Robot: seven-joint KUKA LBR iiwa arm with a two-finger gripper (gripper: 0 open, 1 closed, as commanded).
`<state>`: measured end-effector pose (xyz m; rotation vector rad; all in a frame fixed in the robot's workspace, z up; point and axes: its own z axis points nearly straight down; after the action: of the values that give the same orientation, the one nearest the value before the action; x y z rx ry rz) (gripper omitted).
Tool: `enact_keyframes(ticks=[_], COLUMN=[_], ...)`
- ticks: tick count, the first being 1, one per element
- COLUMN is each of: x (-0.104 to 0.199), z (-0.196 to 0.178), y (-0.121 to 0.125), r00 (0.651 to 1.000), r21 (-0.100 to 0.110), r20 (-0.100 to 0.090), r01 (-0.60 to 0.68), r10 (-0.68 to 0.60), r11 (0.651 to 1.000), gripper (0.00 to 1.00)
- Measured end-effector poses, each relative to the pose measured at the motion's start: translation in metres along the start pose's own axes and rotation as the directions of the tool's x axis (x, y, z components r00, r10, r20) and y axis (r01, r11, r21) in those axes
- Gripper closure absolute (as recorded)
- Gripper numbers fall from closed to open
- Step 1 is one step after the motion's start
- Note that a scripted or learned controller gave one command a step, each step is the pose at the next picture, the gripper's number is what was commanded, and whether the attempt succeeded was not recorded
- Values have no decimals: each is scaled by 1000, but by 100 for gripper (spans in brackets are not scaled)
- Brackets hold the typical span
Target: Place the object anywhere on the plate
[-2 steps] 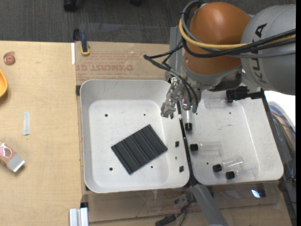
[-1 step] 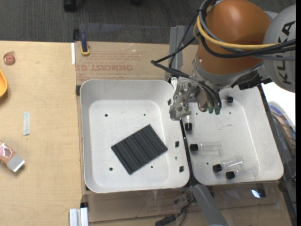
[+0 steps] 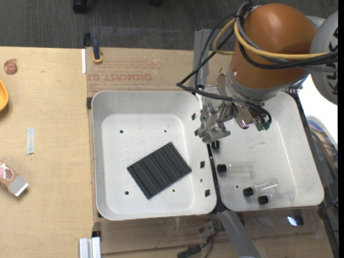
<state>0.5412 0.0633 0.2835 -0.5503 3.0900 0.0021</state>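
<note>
Clear black-capped plastic vials (image 3: 264,187) are lying in the right-hand white bin (image 3: 302,160), the metal gripper (image 3: 214,137) hovering near them, open or closed impossible to tell; a dark ribbed rectangular plate (image 3: 159,169) is lying in the left-hand bin (image 3: 107,160).

Two white bins (image 3: 100,144), one dark ribbed plate (image 3: 159,170), three black-capped clear vials (image 3: 236,170).

Bright even overhead light, soft shadows, sharp focus, glare at right.

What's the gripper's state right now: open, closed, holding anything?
Gripper: cannot be told; it hangs above the right bin, near its left edge.
</note>
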Motion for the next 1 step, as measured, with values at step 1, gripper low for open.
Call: enact_keyframes(ticks=[1], x=[-2], z=[14], y=[43], r00=[896], r21=[-2], r20=[-1], r01=[444], r10=[-444], r11=[896], gripper=[100])
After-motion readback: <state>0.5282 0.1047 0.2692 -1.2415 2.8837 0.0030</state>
